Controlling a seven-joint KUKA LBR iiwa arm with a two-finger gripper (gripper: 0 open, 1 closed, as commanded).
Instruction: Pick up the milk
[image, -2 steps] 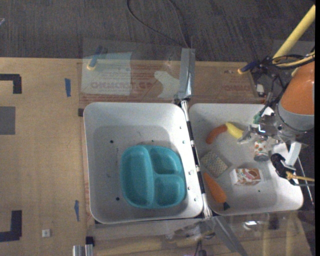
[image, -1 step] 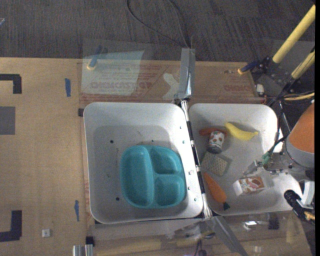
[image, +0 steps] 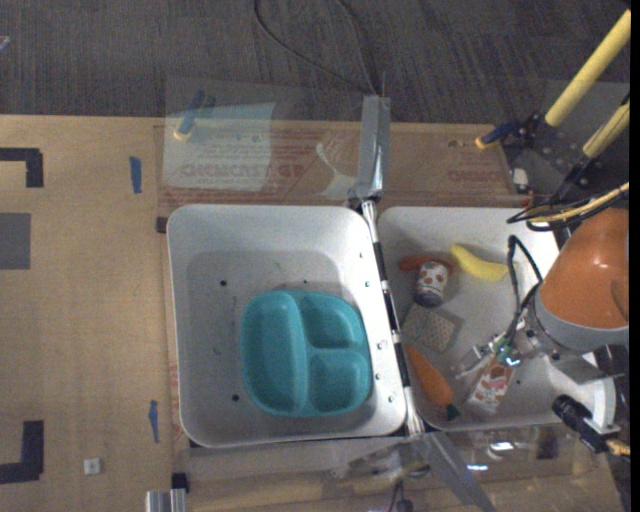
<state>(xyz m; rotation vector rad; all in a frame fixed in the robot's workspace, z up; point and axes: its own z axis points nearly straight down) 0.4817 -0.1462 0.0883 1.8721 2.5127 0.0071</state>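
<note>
Right bin (image: 540, 240) is busy, so I check the neighbours first. A banana (image: 478, 263) lies near the far wall, and just beside it to the left a small can (image: 431, 282) stands with a red thing tucked at its upper left. Nearer me a grey square card (image: 433, 329) lies flat, and below it an orange carrot (image: 432, 378) runs diagonally toward the near edge, close to the divider between the bins. The milk (image: 490, 385), a small carton with a reddish print, lies in the near part of the right bin, to the right of the carrot and apart from it. The carrot and card sit on its left side; nothing lies on top of it.

Left bin (image: 200, 300) holds a teal divided plate (image: 303, 352), well away from the action.

Both bins rest on a tan bench (image: 80, 330) with black tape marks and bits of blue tape; a clear sheet lies beyond the left bin, dark floor past that.

The arm (image: 590, 280) comes in from the right, orange band over the bin's right edge, wrist pitched down. The gripper (image: 498, 350) sits right at the milk's upper end, touching or almost. I cannot tell whether the claw is released or clenched: too small and cluttered with cables there.
</note>
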